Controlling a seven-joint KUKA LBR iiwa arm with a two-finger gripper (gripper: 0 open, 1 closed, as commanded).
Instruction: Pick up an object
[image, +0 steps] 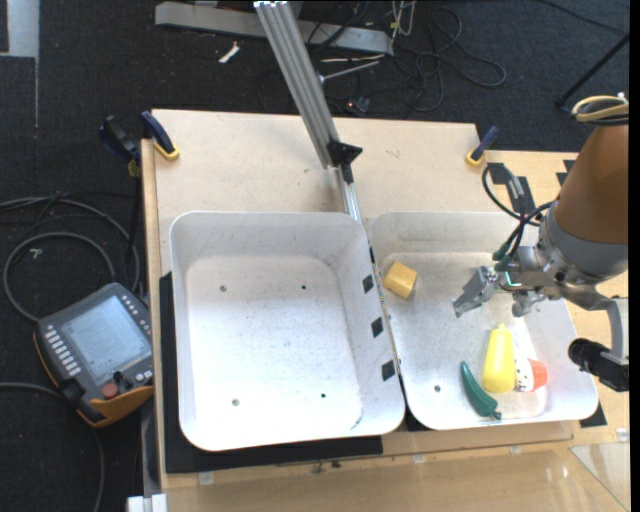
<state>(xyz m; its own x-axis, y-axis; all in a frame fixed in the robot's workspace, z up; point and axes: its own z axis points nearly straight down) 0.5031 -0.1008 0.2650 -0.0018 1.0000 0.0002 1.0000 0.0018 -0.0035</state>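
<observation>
Two bins (270, 240) — gripper (497, 290) above yellow bottle (498, 360); no legible writing.

A pale wooden bench (260, 160) is seen, on which two shallow white bins are set side by side: the left bin (200, 300) and, touching its right edge, the right bin (440, 240).

Two bins are sitting side by side on the bench (260, 160). In the right bin (430, 235), a block (400, 280) is lying near the left wall. A bottle (497, 360) is lying toward the front, between a curved piece (479, 390) and a small toy (530, 376).
</observation>
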